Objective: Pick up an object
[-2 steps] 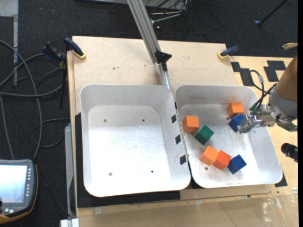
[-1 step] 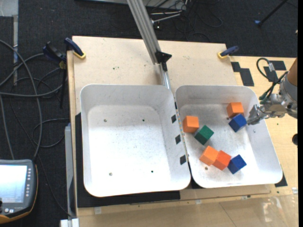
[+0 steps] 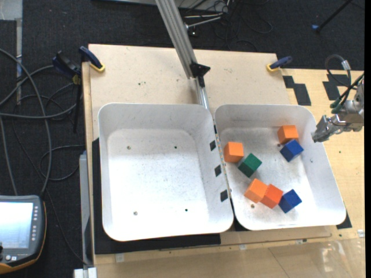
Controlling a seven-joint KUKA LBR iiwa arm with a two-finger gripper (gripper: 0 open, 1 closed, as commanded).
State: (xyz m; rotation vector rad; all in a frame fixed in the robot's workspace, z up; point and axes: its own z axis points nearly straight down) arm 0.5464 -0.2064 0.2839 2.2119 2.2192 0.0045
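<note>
The table (image 3: 145, 68) is seen from above, a pale board carrying two shallow white bins side by side. The left bin (image 3: 116, 213) holds no blocks; the right bin (image 3: 324, 207) holds all seven. The claw (image 3: 322, 133) is seen at the right bin's far right rim, above the wall rather than over the floor; whether it is open or closed cannot be told, and nothing is seen held in it.

The blocks are spread in three loose groups. An orange block (image 3: 287, 133) and a blue block (image 3: 291, 149) lie touching, nearest the claw. Toward the middle, an orange block (image 3: 234, 151) sits just beside a green block (image 3: 250, 164). Nearer the front edge, two orange blocks (image 3: 256, 189) (image 3: 271, 196) are pressed together, with a blue block (image 3: 290, 200) against them.

The main risk is judged to be crowding: every block has a neighbour touching or just beside it, so one may be pushed aside or two caught at once. A descent begun from the present spot could also strike the bin's rim. The near pair is judged the easiest reach.

Around the table, yellow clamps (image 3: 95, 65) are fixed at the back corners, a metal pole (image 3: 177, 28) slants over the bins' join, cables (image 3: 35, 97) lie on the floor, and a handheld screen (image 3: 20, 230) rests at lower left.
</note>
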